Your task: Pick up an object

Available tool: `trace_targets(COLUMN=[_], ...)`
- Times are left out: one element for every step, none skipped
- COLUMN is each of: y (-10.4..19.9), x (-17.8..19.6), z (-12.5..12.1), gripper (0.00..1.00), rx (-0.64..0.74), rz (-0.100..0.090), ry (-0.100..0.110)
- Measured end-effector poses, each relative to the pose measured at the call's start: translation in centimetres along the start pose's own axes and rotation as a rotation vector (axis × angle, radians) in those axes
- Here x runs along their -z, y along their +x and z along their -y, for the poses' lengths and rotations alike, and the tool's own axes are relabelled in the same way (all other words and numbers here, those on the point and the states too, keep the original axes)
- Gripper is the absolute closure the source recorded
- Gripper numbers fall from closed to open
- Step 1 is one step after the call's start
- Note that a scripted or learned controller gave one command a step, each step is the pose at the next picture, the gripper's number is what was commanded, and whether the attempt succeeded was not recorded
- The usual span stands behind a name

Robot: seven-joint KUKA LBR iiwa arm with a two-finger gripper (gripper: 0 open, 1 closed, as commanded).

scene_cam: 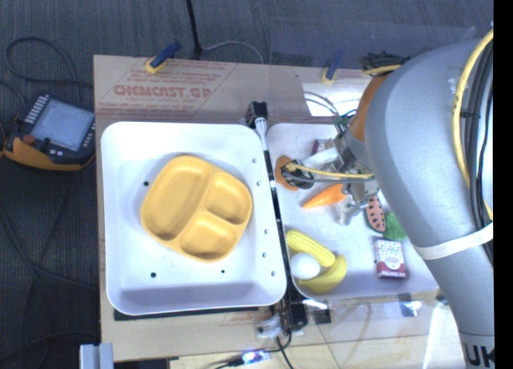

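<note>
Camera view: carrot beside fingers.

Right bin holds orange carrot lying slantwise mid-bin, watermelon slice just beside it, red carton flat nr front, yellow banana curled round white egg (front-left corner).

We look down on dark grey carpet around a counter topped with brown board printed in red lettering. A handheld control pendant lies on the floor at left — black cables trail across the carpet nearby.
</note>
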State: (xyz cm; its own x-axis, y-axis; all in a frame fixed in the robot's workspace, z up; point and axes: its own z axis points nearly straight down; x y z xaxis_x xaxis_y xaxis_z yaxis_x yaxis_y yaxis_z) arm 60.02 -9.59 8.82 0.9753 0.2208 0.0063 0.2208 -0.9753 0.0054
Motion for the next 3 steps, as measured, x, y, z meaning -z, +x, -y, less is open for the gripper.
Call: trace_targets(y=[-2.4, 2.6, -0.2], x=[0.1, -0.1, 0.0], z=[0.4, -1.4, -0.2], gripper=[0.0, 0.0, 0.0], rx=[0.042, -0.019, -0.021], rz=[-0.003, 0.005, 0.0], ry=[-0.001, 0.003, 0.0])
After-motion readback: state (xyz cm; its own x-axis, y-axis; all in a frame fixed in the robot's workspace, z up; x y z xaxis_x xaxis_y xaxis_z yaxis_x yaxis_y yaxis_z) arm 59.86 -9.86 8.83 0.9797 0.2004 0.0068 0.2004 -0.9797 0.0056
